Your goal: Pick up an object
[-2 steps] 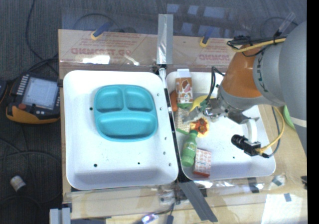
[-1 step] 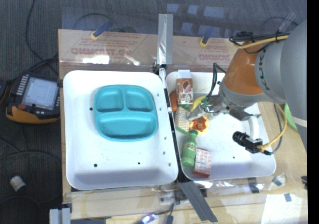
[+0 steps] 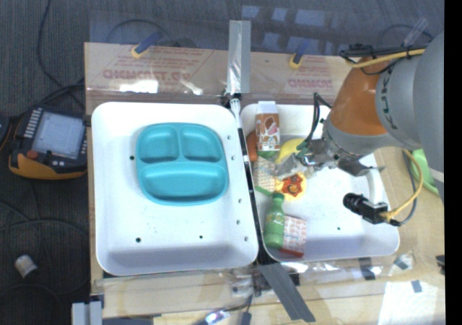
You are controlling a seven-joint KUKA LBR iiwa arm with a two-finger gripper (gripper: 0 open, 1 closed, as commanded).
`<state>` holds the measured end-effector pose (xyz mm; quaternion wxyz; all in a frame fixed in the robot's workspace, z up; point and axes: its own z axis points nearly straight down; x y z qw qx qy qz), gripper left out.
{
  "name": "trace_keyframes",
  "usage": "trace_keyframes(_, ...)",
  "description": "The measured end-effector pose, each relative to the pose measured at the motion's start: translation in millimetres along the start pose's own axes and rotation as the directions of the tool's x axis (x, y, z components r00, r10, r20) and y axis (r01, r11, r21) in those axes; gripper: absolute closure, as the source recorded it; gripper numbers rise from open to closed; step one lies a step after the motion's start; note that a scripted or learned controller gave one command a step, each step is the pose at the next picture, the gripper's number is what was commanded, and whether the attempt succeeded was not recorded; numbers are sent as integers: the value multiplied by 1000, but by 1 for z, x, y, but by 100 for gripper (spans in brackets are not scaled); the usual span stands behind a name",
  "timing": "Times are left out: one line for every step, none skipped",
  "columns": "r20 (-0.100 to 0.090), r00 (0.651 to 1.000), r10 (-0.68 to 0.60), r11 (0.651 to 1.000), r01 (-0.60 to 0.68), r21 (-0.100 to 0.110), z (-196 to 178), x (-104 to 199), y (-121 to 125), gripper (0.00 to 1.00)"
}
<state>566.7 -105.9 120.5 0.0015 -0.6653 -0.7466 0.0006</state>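
The right bin (image 3: 346, 240) holds a pile along its left side: an upright-printed carton (image 3: 267, 127), a yellow banana-like piece (image 3: 290, 149), a crinkly packet with a red and orange print (image 3: 287, 185) and a green bottle (image 3: 275, 221) with a red-and-white label. My gripper (image 3: 307, 159) reaches in from the right and is low over the pile, right beside the yellow piece and the packet. The wrist hides its fingertips.
The left bin (image 3: 130, 237) carries a teal divided tray (image 3: 180, 163). A black cable and connector (image 3: 364, 206) hang from the arm over the right bin's bare floor. A cardboard sheet lies behind both bins. A handheld pendant (image 3: 47, 143) rests on the floor at far left.
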Motion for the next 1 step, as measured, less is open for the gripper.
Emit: trace_keyframes(5, 974, 225, 974, -225, 0, -63, 70, 58, 100)
